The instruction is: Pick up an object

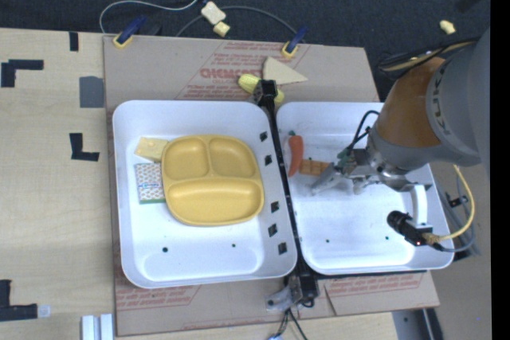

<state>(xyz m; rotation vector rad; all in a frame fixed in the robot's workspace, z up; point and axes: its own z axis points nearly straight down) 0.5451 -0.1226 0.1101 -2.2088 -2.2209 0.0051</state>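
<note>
Claw (325,181) fingers point left, low inside the right bin (351,251), and they look spread a little apart with nothing between them. Behind the claw, the big grey arm (462,103) comes in from the right, with its orange band (406,111) sitting just above the wrist. Two white bins lie side by side on a brown cardboard sheet (239,64) on the bench. A left bin (143,251) holds a large yellow plate (212,179) with three parts, lying flat near the middle. Just left of the plate sit two smaller things: a pale yellow piece (150,147) at the far side, and a small speckled sponge-like block (147,181) nearer, both touching or tucked by the plate's edge. In the right bin, an orange carrot-like thing (296,153) lies close to the left wall, standing lengthwise from far to near. It is just left of the claw tips and a bit farther back, very near them but not gripped. A small tan bit (312,168) lies between the orange thing and the claw. Far behind the bins, a small yellow piece (249,81) and a tan wedge (285,72) rest on the cardboard.
</note>
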